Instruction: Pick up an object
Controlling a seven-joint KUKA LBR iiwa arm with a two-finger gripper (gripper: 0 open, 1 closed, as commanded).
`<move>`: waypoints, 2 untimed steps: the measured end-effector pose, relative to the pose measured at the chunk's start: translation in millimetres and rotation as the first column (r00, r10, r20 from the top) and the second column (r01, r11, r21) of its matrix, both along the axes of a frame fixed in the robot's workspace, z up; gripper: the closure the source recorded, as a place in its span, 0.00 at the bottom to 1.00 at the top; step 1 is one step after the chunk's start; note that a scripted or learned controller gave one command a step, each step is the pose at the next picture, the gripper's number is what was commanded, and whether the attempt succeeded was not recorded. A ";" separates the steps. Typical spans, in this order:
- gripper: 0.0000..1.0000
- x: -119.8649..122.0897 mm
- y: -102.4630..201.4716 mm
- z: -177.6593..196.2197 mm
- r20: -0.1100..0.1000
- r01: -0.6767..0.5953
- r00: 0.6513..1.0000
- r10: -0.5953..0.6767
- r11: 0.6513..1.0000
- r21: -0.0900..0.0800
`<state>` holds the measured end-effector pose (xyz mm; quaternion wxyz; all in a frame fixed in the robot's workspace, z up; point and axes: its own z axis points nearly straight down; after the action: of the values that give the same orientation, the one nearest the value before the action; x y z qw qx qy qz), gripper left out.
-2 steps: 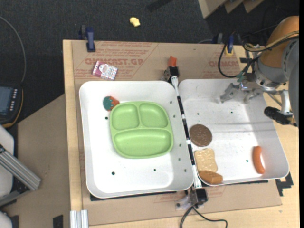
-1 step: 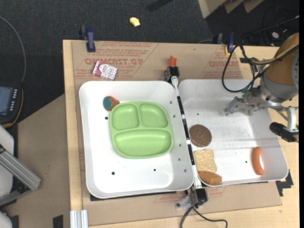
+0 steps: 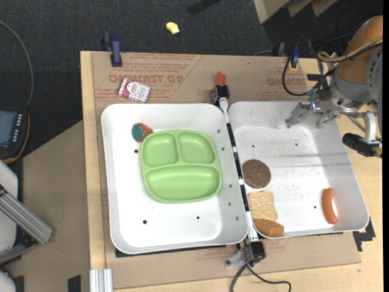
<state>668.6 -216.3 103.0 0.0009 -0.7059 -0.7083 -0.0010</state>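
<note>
Camera view: desk (image 3: 91, 163) carrying two white bins. Left bin (image 3: 121, 218) holds green divided tray (image 3: 180, 166), small red-green item (image 3: 141, 131) at its upper-left corner. Right bin (image 3: 285, 215) holds brown disc (image 3: 256, 173), cracker (image 3: 263, 205), orange-brown piece (image 3: 270, 227) along left wall; sausage (image 3: 329, 205) near right wall. Gripper (image 3: 309, 115) above bin's far edge, nothing seen between fingers; opening cannot be judged.

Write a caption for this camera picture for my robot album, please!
Gripper hovers over the right bin of toy food; green tray fills the left bin.
</note>
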 end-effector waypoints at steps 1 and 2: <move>0.00 -144.4 -3.3 47.4 -0.006 0.011 1.000 -0.011 1.000 -0.001; 0.00 -103.1 24.0 84.0 0.007 -0.001 1.000 0.001 1.000 -0.005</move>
<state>565.5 -192.4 187.0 -0.0036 -0.7053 -0.7089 -0.0018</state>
